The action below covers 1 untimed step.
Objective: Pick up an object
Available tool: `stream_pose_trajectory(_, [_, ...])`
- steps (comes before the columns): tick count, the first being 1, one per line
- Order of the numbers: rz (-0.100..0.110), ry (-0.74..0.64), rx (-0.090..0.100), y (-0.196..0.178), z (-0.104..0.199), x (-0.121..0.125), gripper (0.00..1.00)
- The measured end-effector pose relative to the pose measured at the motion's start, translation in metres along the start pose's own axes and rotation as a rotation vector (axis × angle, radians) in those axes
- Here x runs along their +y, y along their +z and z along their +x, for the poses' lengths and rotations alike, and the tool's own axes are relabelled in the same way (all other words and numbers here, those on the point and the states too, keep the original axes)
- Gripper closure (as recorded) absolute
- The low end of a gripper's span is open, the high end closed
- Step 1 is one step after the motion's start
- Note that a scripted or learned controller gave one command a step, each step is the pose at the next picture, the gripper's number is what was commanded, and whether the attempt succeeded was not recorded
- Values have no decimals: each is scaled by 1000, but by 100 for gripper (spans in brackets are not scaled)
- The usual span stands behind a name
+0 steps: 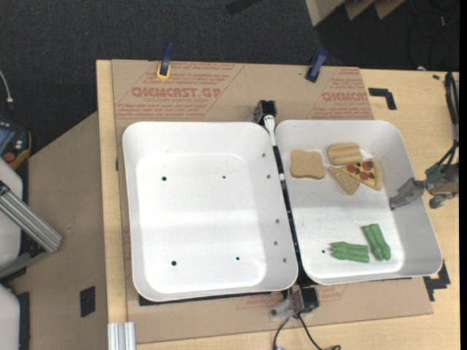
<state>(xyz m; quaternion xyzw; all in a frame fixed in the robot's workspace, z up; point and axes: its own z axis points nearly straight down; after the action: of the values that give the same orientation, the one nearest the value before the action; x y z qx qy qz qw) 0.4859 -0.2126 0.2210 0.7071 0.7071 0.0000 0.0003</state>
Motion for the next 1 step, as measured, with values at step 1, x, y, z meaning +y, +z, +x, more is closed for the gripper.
stream_pose_trajectory(1, [-2, 1, -2, -6, -12, -7, 0])
